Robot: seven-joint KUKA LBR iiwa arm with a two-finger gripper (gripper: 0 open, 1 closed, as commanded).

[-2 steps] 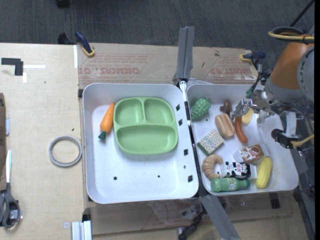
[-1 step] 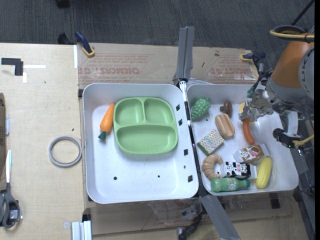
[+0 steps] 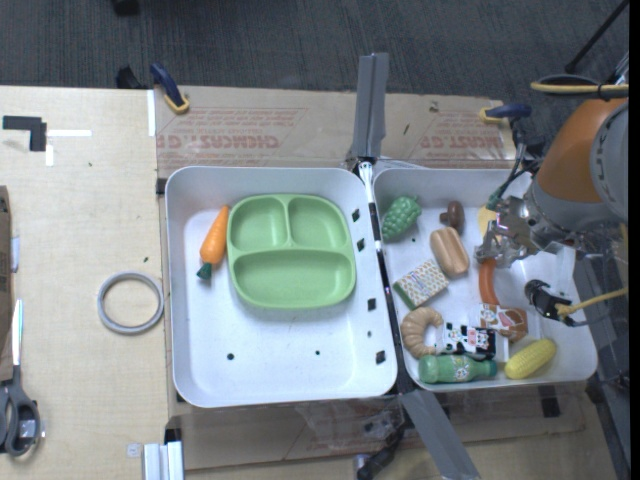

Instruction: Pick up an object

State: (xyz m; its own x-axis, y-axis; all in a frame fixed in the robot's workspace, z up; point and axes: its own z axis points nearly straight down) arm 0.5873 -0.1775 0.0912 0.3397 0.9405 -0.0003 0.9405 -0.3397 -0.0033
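My gripper (image 3: 498, 240) is low over the right side of the right bin (image 3: 570, 373), below the grey wrist and orange band. Just under it lies a thin orange-red sausage-like piece (image 3: 487, 284). To its left are a hot dog (image 3: 450, 252), a small brown object (image 3: 454, 214) and a green bumpy fruit (image 3: 401, 216). Nearer the front lie a checkered cracker (image 3: 421, 282), a croissant (image 3: 421, 328), a black-and-white patterned item (image 3: 470, 339), a green bottle (image 3: 457, 369) and a yellow corn cob (image 3: 530, 359).
The left bin (image 3: 290, 368) holds a green divided plate (image 3: 292, 250) and an orange carrot (image 3: 213, 236) by its left wall. A grey ring (image 3: 131, 301) and scissors (image 3: 18, 413) lie on the bench at left. Cables hang by the arm at right.
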